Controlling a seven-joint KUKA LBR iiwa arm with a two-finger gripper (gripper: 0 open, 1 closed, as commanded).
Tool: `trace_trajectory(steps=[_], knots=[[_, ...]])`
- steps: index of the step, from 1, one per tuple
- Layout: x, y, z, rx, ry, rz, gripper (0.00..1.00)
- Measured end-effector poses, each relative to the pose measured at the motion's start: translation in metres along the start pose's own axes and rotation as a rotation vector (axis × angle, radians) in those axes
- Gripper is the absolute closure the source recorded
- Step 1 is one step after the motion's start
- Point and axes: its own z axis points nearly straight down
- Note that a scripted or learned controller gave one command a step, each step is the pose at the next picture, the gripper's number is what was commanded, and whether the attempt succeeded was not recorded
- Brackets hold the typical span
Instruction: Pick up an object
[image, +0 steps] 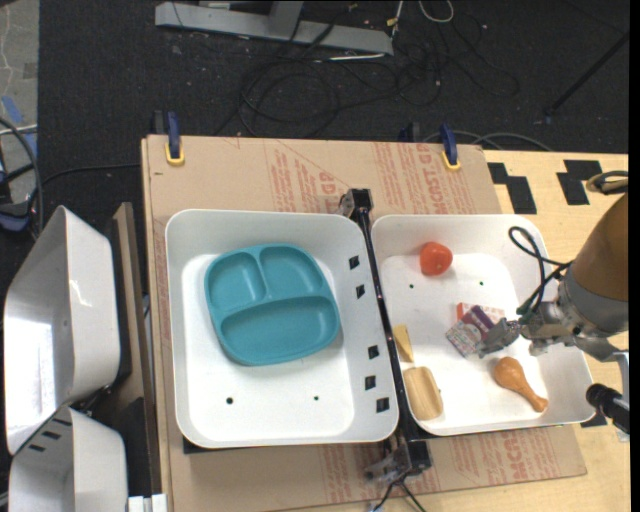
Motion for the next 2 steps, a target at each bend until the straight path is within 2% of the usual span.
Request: trace_trajectory(steps=[1, 2], knots=[[-0.001, 0.001, -0.013, -0.005, -0.002, 0.000, 1.00], [0.003, -0.003, -0.057, -0.008, -0.004, -0.003, 1.00]])
